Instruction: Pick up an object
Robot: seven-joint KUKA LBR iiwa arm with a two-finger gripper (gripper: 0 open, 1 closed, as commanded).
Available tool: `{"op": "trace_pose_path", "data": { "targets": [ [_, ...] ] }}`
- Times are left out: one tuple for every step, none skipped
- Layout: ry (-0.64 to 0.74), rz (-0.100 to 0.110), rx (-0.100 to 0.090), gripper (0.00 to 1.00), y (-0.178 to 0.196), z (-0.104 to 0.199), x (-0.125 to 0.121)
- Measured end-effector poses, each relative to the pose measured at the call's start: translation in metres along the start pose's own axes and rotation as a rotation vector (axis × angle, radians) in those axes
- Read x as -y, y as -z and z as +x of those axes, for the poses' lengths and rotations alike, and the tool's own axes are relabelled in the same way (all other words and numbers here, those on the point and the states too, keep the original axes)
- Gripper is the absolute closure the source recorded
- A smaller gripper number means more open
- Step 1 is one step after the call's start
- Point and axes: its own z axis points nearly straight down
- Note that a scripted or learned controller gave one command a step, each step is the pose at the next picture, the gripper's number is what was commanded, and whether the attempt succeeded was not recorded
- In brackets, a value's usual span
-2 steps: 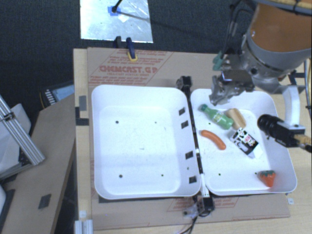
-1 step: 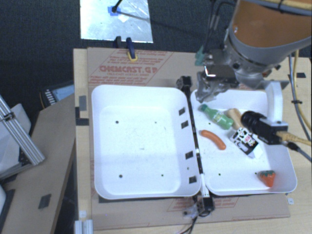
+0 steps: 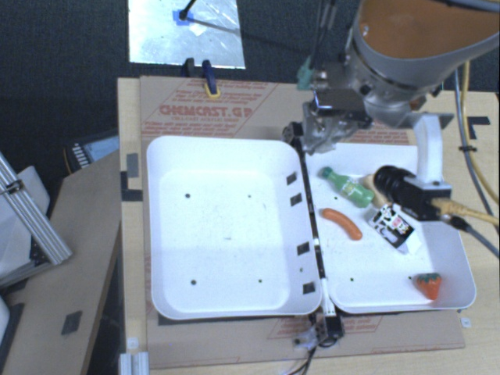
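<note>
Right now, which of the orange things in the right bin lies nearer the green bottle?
The long orange sausage, lying just below the green bottle. The orange carrot-like piece sits far off in the bin's near right corner.

A grey robot arm (image 3: 406,61) enters from the upper right, its wide orange band (image 3: 422,14) close to the camera and filling the top right corner. Below the band the grey wrist narrows and angles down and to the left. The gripper (image 3: 324,131) hangs at the end of the wrist, a dark metallic cluster pointing downward near the upper left part of the right bin. Its tips are too blurred and dark to make out.
</note>
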Motion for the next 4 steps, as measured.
{"op": "trace_pose_path", "data": {
  "targets": [
    [0.001, -0.001, -0.001, 1.0, 0.032, 0.035, 0.0],
    [-0.011, 0.014, 0.006, 1.0, -0.091, -0.01, 0.001],
    [0.0, -0.006, -0.003, 1.0, -0.004, 0.029, 0.0],
    [-0.007, 0.009, 0.004, 1.0, -0.081, 0.023, 0.001]
  ]
}}
